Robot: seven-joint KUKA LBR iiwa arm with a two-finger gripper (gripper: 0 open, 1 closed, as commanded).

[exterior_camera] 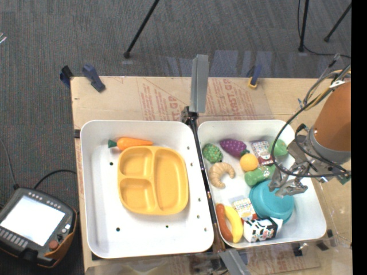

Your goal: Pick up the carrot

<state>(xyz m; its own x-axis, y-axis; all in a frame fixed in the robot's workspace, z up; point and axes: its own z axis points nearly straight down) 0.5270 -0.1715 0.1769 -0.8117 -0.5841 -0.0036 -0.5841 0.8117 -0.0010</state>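
The carrot (134,143), orange with a green top, lies in the left bin (97,211) against its far wall, just beyond the yellow divided plate (153,180). My gripper (288,187) hangs over the right bin (312,211), directly above the teal bowl (269,206), far to the right of the carrot. Its fingers stand open with nothing between them.
The right bin holds purple grapes (233,147), a green vegetable (212,153), a croissant (220,173), an orange (248,162), a banana and hot dog (228,222), a cow-print carton (261,229) and small boxes. A vertical post (199,85) stands behind the bins.
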